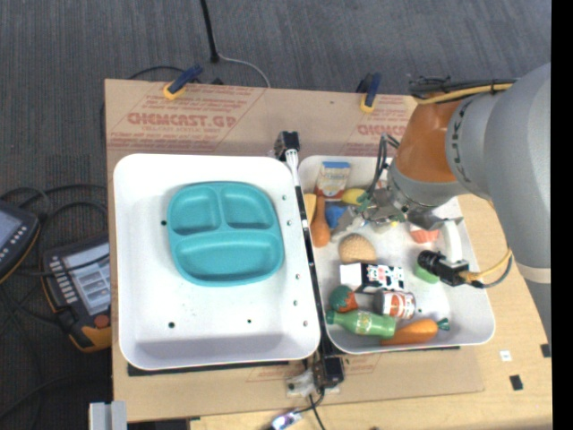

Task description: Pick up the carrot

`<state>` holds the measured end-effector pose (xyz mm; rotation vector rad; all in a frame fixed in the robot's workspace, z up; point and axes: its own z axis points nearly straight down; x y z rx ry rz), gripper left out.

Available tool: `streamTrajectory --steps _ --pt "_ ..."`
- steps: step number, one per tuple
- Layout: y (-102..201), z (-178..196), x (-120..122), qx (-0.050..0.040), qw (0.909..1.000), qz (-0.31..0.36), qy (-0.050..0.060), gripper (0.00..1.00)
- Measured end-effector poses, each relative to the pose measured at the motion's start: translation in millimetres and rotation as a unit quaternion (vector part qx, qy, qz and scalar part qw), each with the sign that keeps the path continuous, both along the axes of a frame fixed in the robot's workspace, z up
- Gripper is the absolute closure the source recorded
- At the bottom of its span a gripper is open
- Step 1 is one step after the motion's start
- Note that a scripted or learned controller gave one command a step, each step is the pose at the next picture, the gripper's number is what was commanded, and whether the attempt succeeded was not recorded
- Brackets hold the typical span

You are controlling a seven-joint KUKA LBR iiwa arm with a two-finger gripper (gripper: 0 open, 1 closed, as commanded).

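Note:
The carrot (415, 332), orange and tapered, lies along the near edge of the right bin (479, 325), just right of a green bottle (365, 324). My gripper (369, 206) hangs over the far half of that bin, above the blue and yellow toys and well away from the carrot. The grey arm with its orange band (430, 146) hides the far right part of the bin.
The right bin is crowded: a tan bread roll (355, 245), a black-and-white carton (380, 277), a red-and-white can (397, 305), a long orange piece (319, 221) by the left wall. The left bin (143, 330) holds a teal divided plate (225, 231).

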<state>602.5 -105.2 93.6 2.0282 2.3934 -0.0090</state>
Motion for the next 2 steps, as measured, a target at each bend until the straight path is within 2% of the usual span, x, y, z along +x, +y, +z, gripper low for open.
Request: streamTrajectory --steps 1,2 --pt "51 56 31 0.0021 0.9983 -0.058 0.003 0.0" --pt "-4 14 17 0.006 0.9995 -0.031 0.008 0.0"
